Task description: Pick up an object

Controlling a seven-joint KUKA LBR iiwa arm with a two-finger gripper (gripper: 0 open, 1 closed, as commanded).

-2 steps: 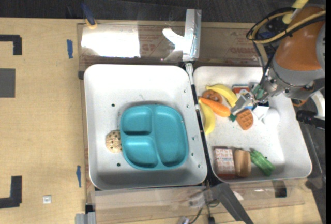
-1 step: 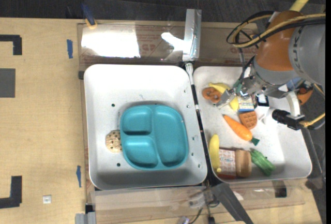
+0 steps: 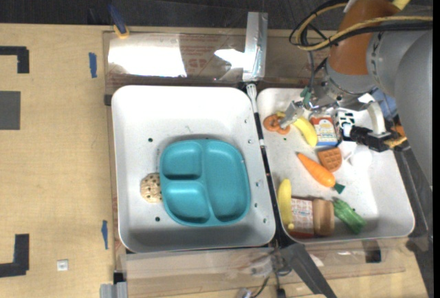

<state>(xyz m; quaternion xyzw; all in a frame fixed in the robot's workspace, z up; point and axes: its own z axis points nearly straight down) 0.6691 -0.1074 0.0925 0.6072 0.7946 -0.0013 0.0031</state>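
Wood bench with two white bins | left bin: teal tray, cookie | gripper low over right bin, maybe touching banana; open or closed, cannot tell.

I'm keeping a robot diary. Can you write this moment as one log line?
arm: over right white bin | gripper: above yellow toy banana | held: nothing seen | teal divided plate: left bin

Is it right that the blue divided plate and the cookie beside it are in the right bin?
Not quite. The camera view shows the blue divided plate and the cookie touching its edge in the left bin, not the right one.
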